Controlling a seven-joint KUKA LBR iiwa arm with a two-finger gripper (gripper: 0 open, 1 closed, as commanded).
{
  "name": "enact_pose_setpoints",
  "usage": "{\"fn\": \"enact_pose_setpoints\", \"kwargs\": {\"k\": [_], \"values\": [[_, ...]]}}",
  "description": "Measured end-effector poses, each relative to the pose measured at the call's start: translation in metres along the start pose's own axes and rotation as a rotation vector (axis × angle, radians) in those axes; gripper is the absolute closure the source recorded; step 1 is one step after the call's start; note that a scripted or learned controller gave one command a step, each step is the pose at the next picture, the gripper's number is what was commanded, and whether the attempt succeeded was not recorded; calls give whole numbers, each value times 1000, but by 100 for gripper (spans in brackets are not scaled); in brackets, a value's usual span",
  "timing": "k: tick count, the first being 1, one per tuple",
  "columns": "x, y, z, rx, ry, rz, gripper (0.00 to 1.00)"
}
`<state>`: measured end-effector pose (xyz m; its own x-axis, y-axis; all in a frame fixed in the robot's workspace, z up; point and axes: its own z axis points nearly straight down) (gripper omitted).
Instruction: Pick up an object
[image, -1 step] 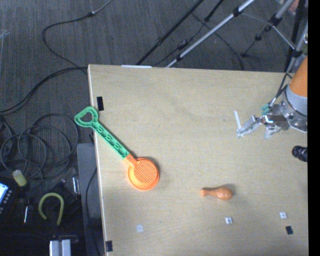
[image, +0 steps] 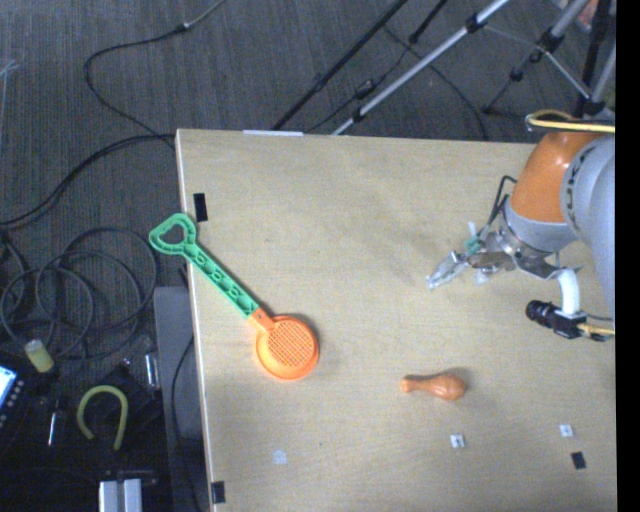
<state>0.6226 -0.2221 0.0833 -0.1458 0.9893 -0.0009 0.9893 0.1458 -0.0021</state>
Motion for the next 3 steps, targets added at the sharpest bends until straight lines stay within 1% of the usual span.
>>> {"fn": "enact_pose_setpoints", "kwargs": {"k": [1,2,3], "values": [[28,51,-7,-2,-1,-39,0],[104,62,-1,-1,1,-219,0],[105,62,-10,-2,1,-220,100]]}}
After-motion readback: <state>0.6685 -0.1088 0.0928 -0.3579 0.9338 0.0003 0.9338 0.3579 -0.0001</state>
